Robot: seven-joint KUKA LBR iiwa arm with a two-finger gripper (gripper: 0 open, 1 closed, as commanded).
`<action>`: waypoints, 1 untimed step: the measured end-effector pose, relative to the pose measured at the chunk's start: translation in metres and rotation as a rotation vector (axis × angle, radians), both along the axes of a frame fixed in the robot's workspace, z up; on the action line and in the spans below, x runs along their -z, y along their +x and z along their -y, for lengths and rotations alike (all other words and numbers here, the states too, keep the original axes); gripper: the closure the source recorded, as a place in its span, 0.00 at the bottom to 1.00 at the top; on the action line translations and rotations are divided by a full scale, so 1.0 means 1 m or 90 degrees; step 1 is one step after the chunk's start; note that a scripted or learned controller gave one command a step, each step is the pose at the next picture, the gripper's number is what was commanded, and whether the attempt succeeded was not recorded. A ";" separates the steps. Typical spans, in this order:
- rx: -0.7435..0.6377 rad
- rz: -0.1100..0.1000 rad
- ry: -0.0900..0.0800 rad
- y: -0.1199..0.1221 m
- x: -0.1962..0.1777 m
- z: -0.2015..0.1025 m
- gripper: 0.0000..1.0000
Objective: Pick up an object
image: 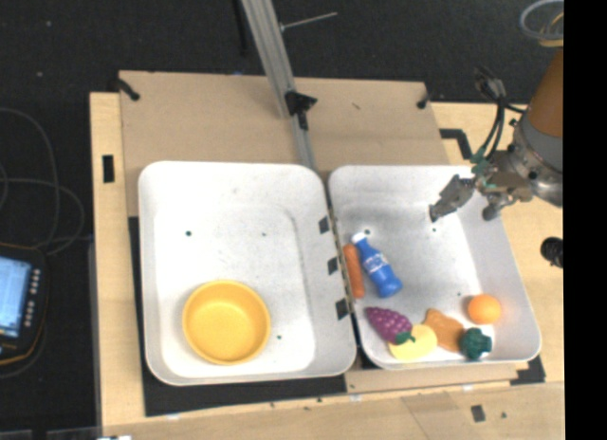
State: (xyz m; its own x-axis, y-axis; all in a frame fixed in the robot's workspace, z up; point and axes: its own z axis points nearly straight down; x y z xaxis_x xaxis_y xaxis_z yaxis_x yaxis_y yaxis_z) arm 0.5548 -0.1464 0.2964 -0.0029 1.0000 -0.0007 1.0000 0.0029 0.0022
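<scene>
My gripper point(468, 203) hangs over the upper right part of the right bin point(408, 192), its two dark fingers spread apart with nothing between them. Below it in that bin lie a blue bottle point(377, 265) with a white cap, an orange carrot point(353, 270) along the left wall, a purple grape bunch point(388, 320), a yellow toy point(414, 343), an orange-brown piece point(443, 326), a green toy point(474, 343) and an orange ball point(484, 309). All of these sit well clear of the fingers.
The left bin point(228, 210) holds a yellow bowl point(226, 320) at its front. A grey metal pole point(272, 49) slants down to the gap between the bins. A tablet point(14, 296) lies off the bench at the left.
</scene>
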 end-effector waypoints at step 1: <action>0.000 0.000 0.000 0.000 0.000 0.000 0.00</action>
State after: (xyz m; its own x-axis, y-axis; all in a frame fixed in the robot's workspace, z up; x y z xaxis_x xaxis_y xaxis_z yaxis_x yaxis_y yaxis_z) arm 0.5549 -0.1465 0.2964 -0.0022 1.0000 -0.0004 1.0000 0.0022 0.0023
